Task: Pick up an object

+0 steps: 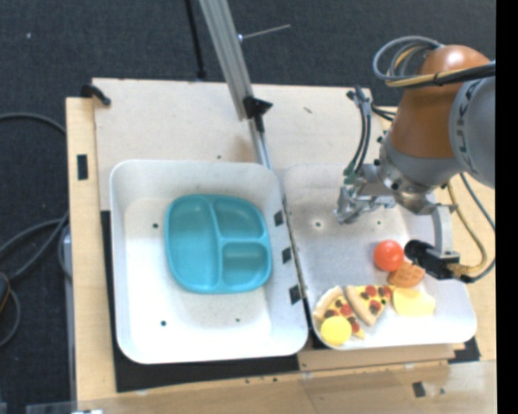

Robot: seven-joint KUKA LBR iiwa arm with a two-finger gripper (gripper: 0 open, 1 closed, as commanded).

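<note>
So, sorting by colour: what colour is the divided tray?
Teal-blue, plain; the tray shows best in the camera view, left bin.

Right bin [328,231]: upper-left and middle floor bare, open for a pass. Toys crowd its near edge & right side: red ball [388,254], croissant [407,275], yellow block [413,302], pizza slice [368,302], yellow disc [335,329]. Left bin [129,257]: teal tray [217,242] takes the centre, bare strip all round. Slanted metal pole [233,67] stands behind the divide betw. bins.
</note>
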